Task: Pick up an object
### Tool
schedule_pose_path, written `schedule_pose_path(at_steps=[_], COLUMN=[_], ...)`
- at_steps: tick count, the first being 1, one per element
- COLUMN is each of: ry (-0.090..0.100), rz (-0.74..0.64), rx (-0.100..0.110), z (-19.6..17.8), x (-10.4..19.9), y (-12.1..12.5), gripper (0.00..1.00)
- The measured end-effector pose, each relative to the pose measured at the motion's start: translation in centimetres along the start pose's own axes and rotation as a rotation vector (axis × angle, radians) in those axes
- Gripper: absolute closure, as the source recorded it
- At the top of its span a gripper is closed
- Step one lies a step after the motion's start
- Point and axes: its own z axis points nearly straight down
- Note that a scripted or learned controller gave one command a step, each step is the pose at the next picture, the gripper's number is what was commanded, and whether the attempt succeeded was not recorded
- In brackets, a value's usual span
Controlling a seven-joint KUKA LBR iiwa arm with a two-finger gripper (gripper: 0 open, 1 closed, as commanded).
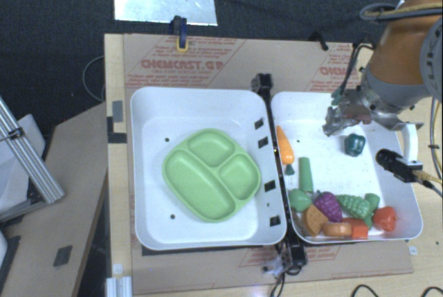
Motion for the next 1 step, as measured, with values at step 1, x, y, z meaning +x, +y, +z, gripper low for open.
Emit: schedule_pose_path(at_steps=[1], ry=[-0.002], rz=[0.006], rx=[0.0], z=[1.32], x=[1.3], y=[1.2], gripper=[1.0])
